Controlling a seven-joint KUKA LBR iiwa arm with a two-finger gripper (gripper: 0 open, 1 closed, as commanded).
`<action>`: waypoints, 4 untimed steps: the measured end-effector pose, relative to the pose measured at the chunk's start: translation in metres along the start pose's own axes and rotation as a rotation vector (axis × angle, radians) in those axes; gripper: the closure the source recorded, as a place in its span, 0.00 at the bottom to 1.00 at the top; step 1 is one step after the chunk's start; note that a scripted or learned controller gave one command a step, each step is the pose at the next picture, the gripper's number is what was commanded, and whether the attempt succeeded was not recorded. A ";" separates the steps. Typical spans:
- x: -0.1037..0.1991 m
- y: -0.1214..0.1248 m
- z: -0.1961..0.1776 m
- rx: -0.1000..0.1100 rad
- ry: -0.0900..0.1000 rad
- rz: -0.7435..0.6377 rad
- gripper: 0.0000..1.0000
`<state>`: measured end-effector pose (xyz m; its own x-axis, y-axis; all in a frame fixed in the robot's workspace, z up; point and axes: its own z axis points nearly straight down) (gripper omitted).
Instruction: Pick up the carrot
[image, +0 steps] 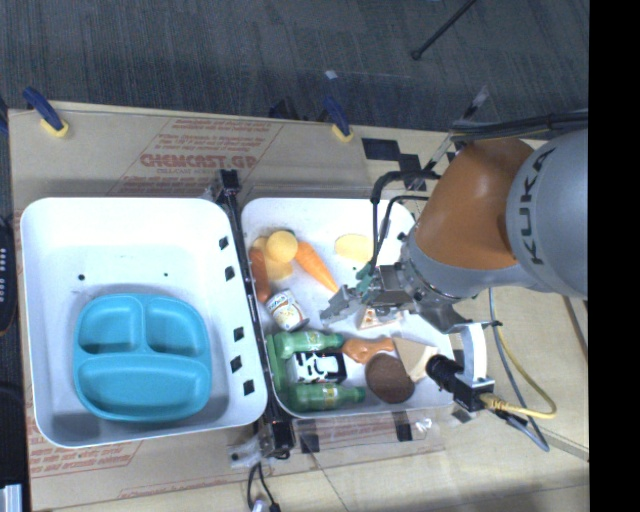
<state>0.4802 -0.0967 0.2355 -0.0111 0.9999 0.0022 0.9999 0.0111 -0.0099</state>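
Carrot (315, 264) lies bare in the right bin (330, 212), slanted, beside a yellow fruit (281, 245). Likely light, rigid, smooth plastic: grasp across the thick middle. Gripper (348, 300) hovers nearby, fingers spread, pinching nothing.

Two shallow white plastic bins (45, 300) flank a black divider strip (243, 300). Left of that strip lies a sky-blue sectioned plastic tray (143, 360); right of it, a tapered orange carrot (315, 264), a green bottle (312, 345) with a black-and-white label, and a round brown lump (388, 378).
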 end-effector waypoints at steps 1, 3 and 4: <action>-0.021 0.047 0.109 -0.027 -0.007 -0.063 0.00; -0.092 0.122 0.134 -0.005 -0.007 -0.224 0.00; -0.023 0.144 0.139 -0.010 -0.012 -0.105 0.00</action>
<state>0.6235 -0.1176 0.0946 -0.1156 0.9933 -0.0090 0.9933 0.1156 -0.0002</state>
